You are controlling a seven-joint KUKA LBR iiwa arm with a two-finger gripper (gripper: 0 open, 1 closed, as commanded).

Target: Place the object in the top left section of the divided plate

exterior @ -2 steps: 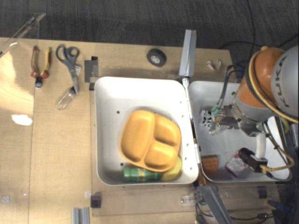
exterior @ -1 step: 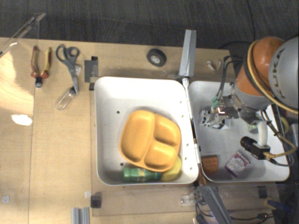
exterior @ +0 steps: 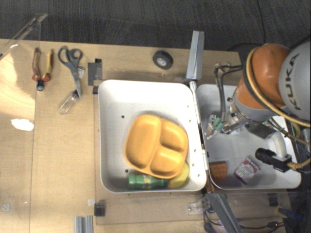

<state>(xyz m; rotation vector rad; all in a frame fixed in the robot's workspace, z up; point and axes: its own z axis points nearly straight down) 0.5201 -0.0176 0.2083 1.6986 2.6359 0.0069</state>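
- arm (exterior: 286, 81): grey rounded housing, white "KUKA" lettering on the side
- orange band (exterior: 262, 76) above the wrist, glossy, dome-like from this angle
- yellow hose (exterior: 265, 103) looped around the orange part, thin black cables alongside
- wrist section below: grey metal flange, small green-tipped wiring at its left
- black cylindrical fitting (exterior: 272, 159) with yellow cable near the lower right

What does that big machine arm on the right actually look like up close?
The robot arm has a rounded light-grey shell with a glossy orange band and dark "KUKA" lettering along its side. Yellowish and black cables loop around it. Lower down, thin wires run to its small metallic hand, which has a touch of green.
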